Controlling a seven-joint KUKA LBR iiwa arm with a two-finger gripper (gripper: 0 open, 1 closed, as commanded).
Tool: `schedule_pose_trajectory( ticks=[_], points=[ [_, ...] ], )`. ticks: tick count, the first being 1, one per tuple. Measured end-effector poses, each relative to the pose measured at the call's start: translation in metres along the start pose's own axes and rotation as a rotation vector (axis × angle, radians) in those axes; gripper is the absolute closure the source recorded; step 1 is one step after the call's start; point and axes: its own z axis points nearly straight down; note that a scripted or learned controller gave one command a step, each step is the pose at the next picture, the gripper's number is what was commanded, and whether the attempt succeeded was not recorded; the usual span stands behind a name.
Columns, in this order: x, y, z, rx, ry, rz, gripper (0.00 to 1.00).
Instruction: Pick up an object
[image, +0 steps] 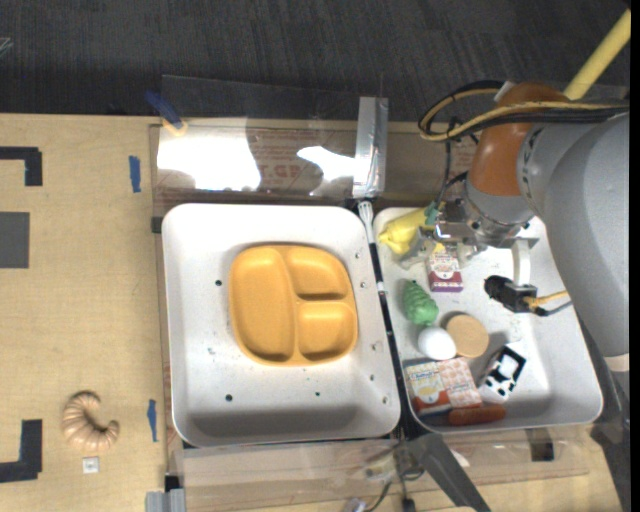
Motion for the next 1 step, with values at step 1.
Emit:
schedule_pose_trajectory(
  ticks=[1],
  points=[
    [0.0014,0.0018,-0.0092,-0.003,0.000,-0.002,1.00]
  ],
)
